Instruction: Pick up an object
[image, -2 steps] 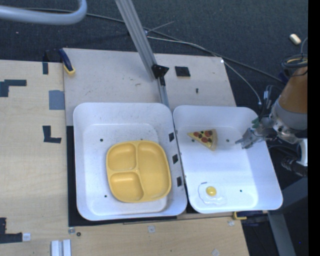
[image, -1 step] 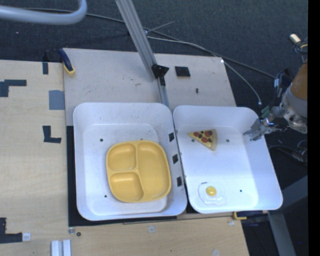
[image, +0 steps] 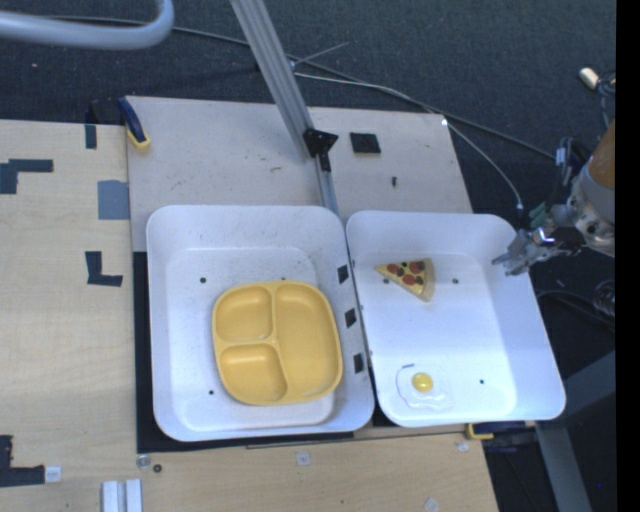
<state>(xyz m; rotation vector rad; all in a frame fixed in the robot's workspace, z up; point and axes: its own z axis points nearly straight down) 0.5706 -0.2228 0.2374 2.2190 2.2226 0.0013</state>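
1. The desk — a pale board — carries two shallow white bins side by side, touching along their inner edges.
2. The left bin and right bin sit near its front edge.
3. A small black square lies behind them.

Right bin mostly open; pizza slice, fried egg well apart, seemingly unobstructed.

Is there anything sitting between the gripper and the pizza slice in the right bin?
Nothing visible. The gripper hangs at the right bin's far right rim, and only bare white floor lies between it and the pizza slice. The fried egg sits well nearer the camera.
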